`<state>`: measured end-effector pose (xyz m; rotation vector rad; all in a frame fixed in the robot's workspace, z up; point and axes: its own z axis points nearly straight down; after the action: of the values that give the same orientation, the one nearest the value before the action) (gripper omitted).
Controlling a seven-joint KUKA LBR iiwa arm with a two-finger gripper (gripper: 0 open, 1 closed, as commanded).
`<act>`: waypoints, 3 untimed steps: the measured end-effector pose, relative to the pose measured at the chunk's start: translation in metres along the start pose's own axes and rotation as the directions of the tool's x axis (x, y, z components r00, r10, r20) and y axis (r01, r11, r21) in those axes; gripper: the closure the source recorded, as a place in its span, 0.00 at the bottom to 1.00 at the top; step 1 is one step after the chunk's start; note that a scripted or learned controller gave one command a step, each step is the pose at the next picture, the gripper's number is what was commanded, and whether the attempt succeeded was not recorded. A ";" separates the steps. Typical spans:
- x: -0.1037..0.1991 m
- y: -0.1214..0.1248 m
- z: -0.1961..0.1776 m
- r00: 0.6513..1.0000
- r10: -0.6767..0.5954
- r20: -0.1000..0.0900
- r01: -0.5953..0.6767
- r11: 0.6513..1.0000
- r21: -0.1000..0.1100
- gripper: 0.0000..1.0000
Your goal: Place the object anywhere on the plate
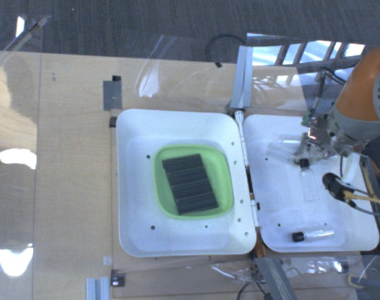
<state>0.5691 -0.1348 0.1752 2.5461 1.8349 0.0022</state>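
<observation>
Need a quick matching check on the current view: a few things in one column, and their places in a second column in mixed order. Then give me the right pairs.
Things:
1. green plate
2. dark ridged block
3. clear tube with black cap
4. gripper

Places:
A. lying near the front edge of the right bin
B. over the upper part of the right bin
C. resting on the green plate
D. in the middle of the left bin

Pairs: 1-D, 2-C, 3-A, 4-B
</observation>
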 end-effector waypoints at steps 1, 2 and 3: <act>0.061 -0.062 -0.009 0.994 -0.105 -0.002 0.105 0.994 0.001 1.00; 0.121 -0.056 -0.009 0.982 -0.189 -0.002 0.189 0.982 -0.001 1.00; 0.189 -0.075 -0.010 0.931 -0.366 -0.003 0.366 0.931 -0.002 1.00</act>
<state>0.5575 0.0683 0.1849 2.1598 2.2772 0.0068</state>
